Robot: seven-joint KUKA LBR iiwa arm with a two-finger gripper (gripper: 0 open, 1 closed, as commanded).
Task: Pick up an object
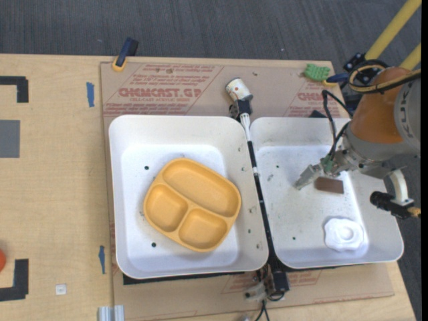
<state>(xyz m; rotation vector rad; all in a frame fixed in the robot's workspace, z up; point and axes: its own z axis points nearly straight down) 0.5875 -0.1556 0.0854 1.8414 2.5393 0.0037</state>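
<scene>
A flat brown rectangular block [329, 185] is lying in the right bin [381, 249], long axis running three to nine o'clock, just under the gripper [319, 172]; whether the gripper is clenched or released, I cannot tell. A glossy white lumpy piece [345, 235] is sitting at the block's five o'clock. A smooth yellow three-compartment tray [192, 203] is resting in the left bin [127, 246].

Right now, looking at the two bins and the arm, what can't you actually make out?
- Gripper, camera view: too small and blurred to tell how its fingers stand.
- Brown object in the right bin: the gripper and wrist cover its upper edge; contact between them is unclear.
- Arm: cut off by the right edge.
- White object: pale against the bin, its shape unreadable.
- Orange thing: cut off by the left edge.
</scene>
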